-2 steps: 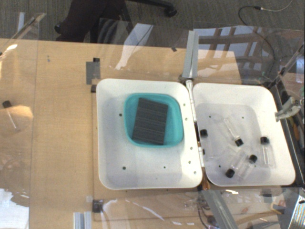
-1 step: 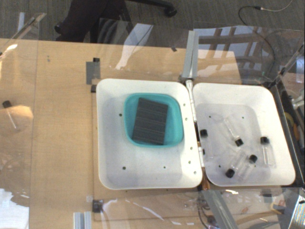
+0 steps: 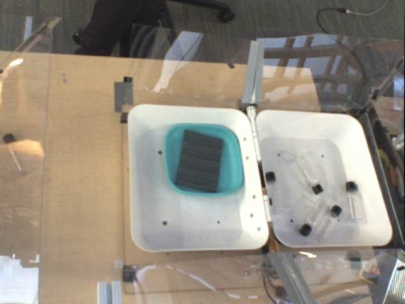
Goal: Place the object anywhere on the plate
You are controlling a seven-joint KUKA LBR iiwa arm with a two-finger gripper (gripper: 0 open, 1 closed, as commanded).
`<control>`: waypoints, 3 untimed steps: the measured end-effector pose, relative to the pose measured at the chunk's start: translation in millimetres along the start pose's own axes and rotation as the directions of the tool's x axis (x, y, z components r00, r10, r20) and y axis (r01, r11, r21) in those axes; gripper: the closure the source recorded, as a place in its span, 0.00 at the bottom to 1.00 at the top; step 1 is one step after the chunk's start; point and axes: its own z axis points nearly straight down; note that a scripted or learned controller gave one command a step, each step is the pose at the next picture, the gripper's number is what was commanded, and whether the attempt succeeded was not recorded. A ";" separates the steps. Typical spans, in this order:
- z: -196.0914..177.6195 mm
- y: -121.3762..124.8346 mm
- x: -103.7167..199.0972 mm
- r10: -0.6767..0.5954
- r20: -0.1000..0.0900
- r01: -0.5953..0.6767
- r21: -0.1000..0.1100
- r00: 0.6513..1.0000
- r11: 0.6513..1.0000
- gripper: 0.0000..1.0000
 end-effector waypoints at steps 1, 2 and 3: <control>-0.5 0.2 0.4 0.107 0.000 -0.107 -0.001 0.994 0.994 0.00; -0.2 1.7 -0.4 -0.203 0.000 0.203 0.000 0.979 0.979 0.00; -0.4 0.1 -0.3 -0.079 0.000 0.079 0.000 0.997 0.997 0.00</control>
